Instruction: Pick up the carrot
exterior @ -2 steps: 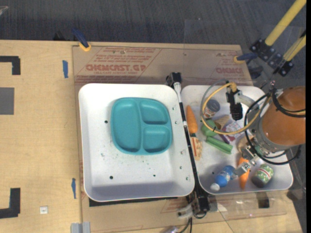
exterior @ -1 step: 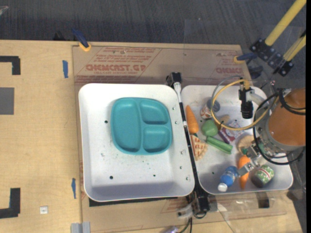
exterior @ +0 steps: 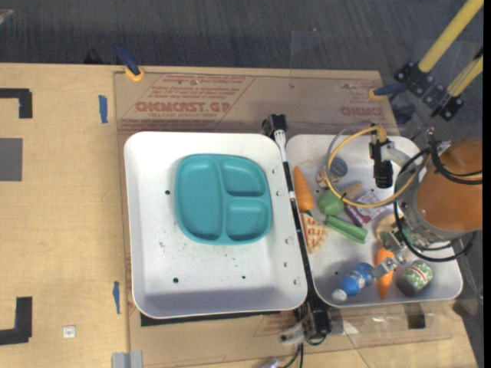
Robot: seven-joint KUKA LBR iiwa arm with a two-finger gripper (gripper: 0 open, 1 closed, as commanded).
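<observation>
Arm [exterior: 449,194] seemingly tilted over right bin [exterior: 453,290]

Two white bins sit side by side: the left bin [exterior: 146,228] and the right bin [exterior: 449,286]. One teal divided plate [exterior: 222,198] lies in the left. In the right I count one carrot [exterior: 303,191], one pizza slice [exterior: 314,231], one green piece [exterior: 341,219], one blue bottle [exterior: 352,280], one small orange piece [exterior: 384,272] and one rounded greenish thing [exterior: 414,277], possibly more under the arm.
</observation>
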